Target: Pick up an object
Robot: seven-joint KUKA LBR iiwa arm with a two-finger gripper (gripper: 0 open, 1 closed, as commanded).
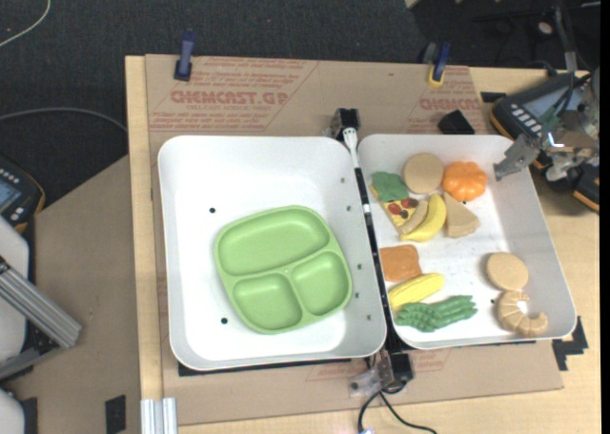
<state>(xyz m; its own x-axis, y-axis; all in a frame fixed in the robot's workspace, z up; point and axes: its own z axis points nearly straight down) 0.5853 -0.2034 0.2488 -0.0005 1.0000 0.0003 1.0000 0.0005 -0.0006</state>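
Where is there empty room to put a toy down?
The left bin has bare white floor all around the green divided plate, widest behind it. The plate's compartments are bare too. The right bin is crowded with toy food; only a strip along its right wall is free.

The brown board [286,89] under the bins bears red print reading "CHEMCAST G P", it seems, at far left. The same print repeats at far right, cut short; smaller lines beneath are unreadable.
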